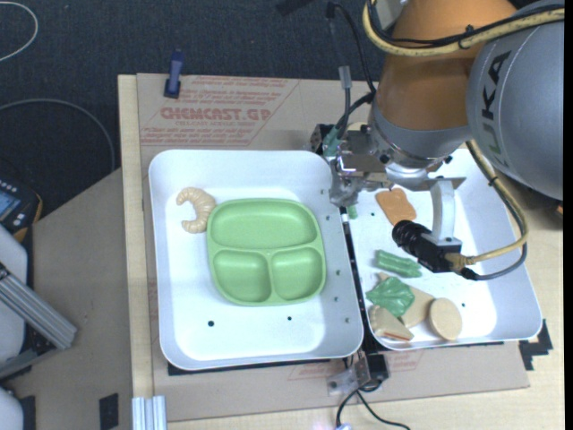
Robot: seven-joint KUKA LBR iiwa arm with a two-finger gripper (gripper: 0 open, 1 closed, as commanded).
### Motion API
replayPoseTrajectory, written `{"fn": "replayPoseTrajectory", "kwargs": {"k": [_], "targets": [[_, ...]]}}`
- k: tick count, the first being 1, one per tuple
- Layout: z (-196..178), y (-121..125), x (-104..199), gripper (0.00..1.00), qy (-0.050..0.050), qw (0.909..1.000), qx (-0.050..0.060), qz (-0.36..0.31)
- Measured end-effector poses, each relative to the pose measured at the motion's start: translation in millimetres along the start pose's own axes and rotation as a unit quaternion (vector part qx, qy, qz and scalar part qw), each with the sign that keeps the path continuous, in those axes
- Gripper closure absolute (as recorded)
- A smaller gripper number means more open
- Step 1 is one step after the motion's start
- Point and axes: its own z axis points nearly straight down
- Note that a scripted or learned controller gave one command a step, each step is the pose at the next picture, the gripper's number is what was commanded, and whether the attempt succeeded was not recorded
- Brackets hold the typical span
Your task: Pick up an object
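gripper (344,189) low over right bin (501,316) rim.

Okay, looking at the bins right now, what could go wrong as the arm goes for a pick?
The pincer sits right at the wall where the left bin and right bin meet, so it may strike the rim instead of an item. In the right bin, the green pieces, the round tan piece and others lie crowded together, so a grasp may nudge neighbours or slip.

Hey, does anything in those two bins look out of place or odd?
Mildly: the croissant lies on the left bin floor beside the green divided plate, not on it. Nothing looks spilled or damaged.
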Motion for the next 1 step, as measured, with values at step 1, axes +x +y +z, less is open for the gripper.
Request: {"fn": "replayPoseTrajectory", "kwargs": {"k": [1], "targets": [[82.5,-57.1,48.4,1.0,0.0,1.0,0.008,-0.001]]}}
